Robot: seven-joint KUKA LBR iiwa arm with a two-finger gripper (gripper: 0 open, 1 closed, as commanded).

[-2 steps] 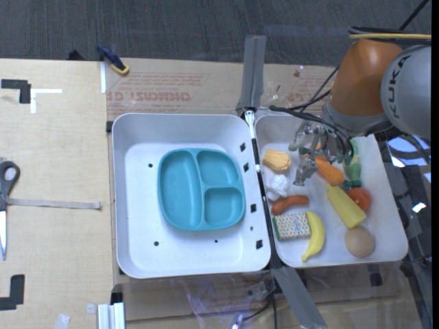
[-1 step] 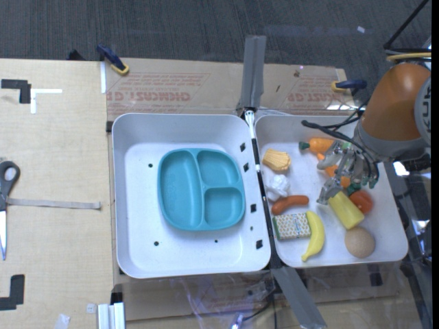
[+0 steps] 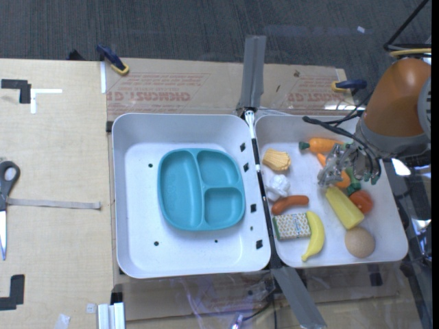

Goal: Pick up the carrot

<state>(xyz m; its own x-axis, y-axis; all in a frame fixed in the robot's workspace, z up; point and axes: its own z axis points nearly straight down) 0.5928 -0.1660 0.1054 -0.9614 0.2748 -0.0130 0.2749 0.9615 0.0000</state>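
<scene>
Orange and tapered, the carrot [image 3: 321,144] is seen lying in the right bin [image 3: 384,252], near its far wall, with a second orange piece just below it. The gripper [image 3: 334,172] is positioned directly beside and slightly in front of the carrot; whether it is spread or pressed together cannot be told, and nothing is seen held. Around it are found a yellow block [image 3: 344,208], a tomato [image 3: 361,201], an egg [image 3: 359,242], a banana [image 3: 314,235], a sausage [image 3: 290,204] and a sponge [image 3: 291,225]. A teal 3-compartment plate [image 3: 202,189] is set in the left bin [image 3: 130,238].
</scene>
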